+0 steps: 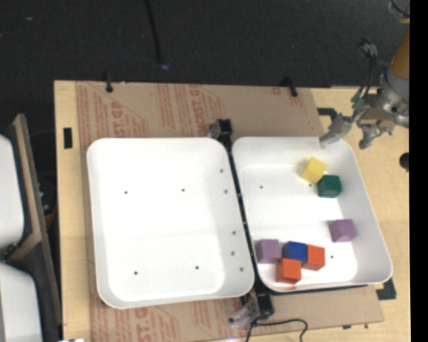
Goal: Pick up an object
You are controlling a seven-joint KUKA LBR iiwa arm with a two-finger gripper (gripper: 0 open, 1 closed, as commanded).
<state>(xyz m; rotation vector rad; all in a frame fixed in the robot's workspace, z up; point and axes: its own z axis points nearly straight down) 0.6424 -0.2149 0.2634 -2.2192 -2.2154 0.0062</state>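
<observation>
1. Gripper [347,132] is hovering over the right bin's [367,212] far rim, fingers spread wide, holding nothing.
2. Yellow cube [313,169] is sitting nearest, touching the green cube [329,186].
3. Approaching from its free side is looking safest (green neighbour may jam a finger).

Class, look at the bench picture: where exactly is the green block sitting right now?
The green block lies in the right bin, in its far right part, touching the yellow block at its lower right, well above the purple block.
</observation>
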